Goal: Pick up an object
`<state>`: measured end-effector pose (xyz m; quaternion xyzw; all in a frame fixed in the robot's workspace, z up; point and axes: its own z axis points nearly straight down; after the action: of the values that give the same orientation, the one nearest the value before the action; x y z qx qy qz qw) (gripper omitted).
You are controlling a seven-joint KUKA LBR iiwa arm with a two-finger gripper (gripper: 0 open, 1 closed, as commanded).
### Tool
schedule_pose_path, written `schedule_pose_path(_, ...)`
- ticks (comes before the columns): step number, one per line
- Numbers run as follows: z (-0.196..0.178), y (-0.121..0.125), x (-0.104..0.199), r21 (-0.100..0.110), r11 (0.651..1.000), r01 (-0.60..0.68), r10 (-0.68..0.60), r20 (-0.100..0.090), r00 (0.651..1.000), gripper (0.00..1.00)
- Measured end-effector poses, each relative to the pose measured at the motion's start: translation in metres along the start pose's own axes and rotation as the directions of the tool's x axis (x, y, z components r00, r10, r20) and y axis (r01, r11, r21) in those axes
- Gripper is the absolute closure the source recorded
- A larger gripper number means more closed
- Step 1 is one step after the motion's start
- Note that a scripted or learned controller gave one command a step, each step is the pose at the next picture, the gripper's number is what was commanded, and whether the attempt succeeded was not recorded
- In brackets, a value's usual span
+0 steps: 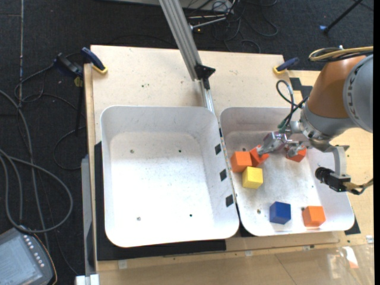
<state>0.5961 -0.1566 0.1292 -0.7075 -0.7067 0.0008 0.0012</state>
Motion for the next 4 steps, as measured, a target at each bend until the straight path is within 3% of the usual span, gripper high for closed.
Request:
schedule_pose_path(1,0.01,0.006,-0.001,-0.023,1.0,0.003,-0.003,0.005,1.0,0.0)
schedule_pose_path(2,-0.001,0.008,-0.001,-0.03,1.0,0.001,-0.001,0.006,1.0,1.0)
schedule_pose_path(3,-0.066,0.009,-0.001,-0.01,1.0,0.004,-0.004,0.003,1.0,1.0)
schedule_pose_path(4,-0.104,0.01,-0.001,-0.009,1.0,0.004,-0.004,0.003,1.0,1.0)
